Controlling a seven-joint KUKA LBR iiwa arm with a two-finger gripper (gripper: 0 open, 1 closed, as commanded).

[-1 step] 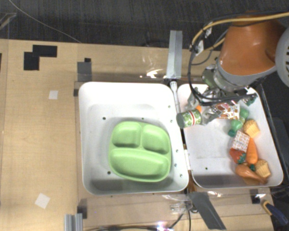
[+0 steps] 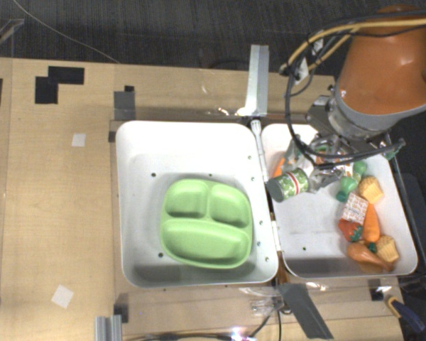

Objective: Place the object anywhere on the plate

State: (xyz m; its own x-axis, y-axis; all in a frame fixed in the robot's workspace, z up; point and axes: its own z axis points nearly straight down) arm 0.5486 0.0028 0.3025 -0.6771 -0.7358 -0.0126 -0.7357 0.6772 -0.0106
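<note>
Two white bins (image 2: 138,190), one green plate (image 2: 206,222), one can (image 2: 290,184), several toy foods (heaped) (image 2: 366,222)

Smooth, matt green plastic for the plate (image 2: 206,222). Glossy white plastic for both bins (image 2: 138,190), faintly sheened. Pale wood-grain table (image 2: 50,212), matt. Shiny label and metallic ends on the can (image 2: 290,185). Brushed metal on the post (image 2: 257,80). Glossy orange shell on the arm (image 2: 383,62).

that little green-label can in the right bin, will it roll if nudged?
Probably. The can lies tilted on its side by the bin's left wall, so its round body could roll. It looks rigid and toy-sized, likely light. The smooth label may slip in the claw.
</note>
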